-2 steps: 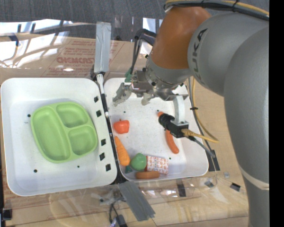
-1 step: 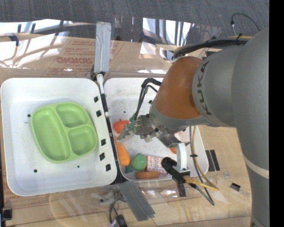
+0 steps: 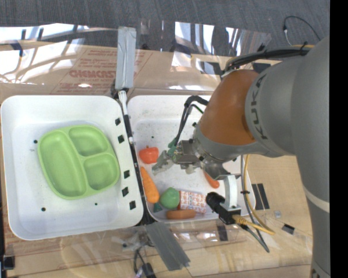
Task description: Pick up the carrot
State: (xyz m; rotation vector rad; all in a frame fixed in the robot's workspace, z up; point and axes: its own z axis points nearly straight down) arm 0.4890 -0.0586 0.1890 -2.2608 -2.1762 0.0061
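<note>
The carrot [image 3: 150,185] is orange and elongated. It lies along the left wall of the right bin [image 3: 162,106], below a small red vegetable [image 3: 149,154]. My gripper [image 3: 165,158] hangs over the middle of the right bin, pointing left, just right of the red vegetable and above and to the right of the carrot. Its fingers stand apart with nothing between them. The grey and orange arm covers the right part of this bin.
Near the right bin's front edge sit a green round item [image 3: 169,198], a printed packet [image 3: 192,200], a brown sausage shape [image 3: 180,214] and a small orange-red piece [image 3: 212,182]. A green divided plate [image 3: 78,161] lies in the left bin [image 3: 23,114].
</note>
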